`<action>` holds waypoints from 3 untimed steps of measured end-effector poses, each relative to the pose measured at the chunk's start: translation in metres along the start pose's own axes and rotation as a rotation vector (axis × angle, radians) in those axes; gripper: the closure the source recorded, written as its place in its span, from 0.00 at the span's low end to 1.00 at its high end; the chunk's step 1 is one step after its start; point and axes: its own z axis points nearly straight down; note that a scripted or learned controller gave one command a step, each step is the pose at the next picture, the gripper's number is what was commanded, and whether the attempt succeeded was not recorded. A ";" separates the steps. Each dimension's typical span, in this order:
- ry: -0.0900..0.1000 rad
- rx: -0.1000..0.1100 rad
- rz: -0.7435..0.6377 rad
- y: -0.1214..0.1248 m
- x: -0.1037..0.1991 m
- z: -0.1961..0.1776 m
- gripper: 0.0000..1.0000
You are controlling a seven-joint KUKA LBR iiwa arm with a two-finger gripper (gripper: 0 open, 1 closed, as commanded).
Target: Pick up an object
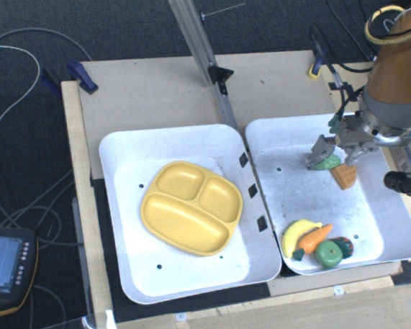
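Beside the jaws (337,153), upright tan block (345,176).

Layout: two bins side by side on the bench

The left bin (122,204) holds a divided plate (191,207) at centre. In the right bin (392,222), a banana (298,235), carrot (315,238) and apple (330,254) cluster at 6 o'clock; a wedge-shaped piece (345,176) lies near centre, at 1 o'clock from them.

Bench (162,85) was plain light wood, sitting on dark carpet (15,142) with thin cables (7,53) looping all over. 2 blue clamps (81,76) gripped its back edge, a metal pole (190,24) rose behind, and a handheld screen pendant (4,265) lay off left.
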 end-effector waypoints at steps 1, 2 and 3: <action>0.000 0.000 0.000 0.000 0.000 0.000 0.00; 0.000 0.004 0.001 0.005 0.000 0.044 0.00; 0.001 0.007 0.002 -0.001 -0.004 0.105 0.00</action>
